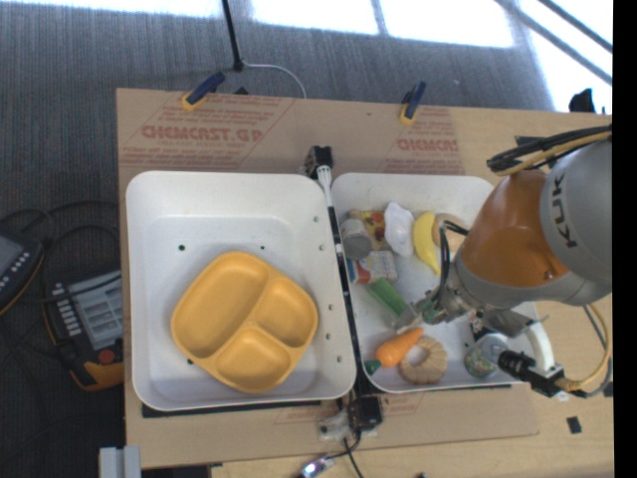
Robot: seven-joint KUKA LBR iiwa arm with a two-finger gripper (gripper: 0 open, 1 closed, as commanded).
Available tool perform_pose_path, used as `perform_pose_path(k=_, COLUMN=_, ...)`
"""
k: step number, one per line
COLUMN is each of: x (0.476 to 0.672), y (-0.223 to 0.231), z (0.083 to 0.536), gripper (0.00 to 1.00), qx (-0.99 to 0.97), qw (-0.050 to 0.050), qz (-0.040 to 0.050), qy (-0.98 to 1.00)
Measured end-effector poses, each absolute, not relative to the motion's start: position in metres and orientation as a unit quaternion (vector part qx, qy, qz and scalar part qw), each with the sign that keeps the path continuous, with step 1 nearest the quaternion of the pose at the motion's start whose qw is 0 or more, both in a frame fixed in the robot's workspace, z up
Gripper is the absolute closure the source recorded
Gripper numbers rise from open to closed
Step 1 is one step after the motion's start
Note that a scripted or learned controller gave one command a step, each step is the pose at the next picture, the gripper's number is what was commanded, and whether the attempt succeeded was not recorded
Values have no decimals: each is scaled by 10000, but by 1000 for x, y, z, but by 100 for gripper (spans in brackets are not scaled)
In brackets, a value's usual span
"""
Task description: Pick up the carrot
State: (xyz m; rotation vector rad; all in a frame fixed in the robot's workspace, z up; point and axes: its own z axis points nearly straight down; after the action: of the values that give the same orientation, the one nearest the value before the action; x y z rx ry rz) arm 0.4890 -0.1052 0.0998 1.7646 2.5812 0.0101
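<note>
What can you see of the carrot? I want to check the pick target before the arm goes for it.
The carrot is a small orange toy, plastic by its look, tapered, with a bit of green at its thin left end. It lies flat on the floor of the right bin, near the front wall, slanting up toward the right. Its thick end rests against a tan ring-shaped piece. A green block lies apart behind it. Nothing grips it.

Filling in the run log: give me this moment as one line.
task: pick up carrot | carrot: lying in right bin, near front edge, beside bagel | arm: above right bin | carrot held: no
</note>
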Motion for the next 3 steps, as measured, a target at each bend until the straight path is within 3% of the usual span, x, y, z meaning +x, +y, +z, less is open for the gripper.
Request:
perform_pose_path(k=2, x=489, y=-105, z=118, gripper=100, qx=5650, qw=67, qz=35, qy=8251)
perform_pose_path(k=3, x=493, y=-121, z=89, gripper=100, qx=3704, qw=17, qz=19, qy=9289)
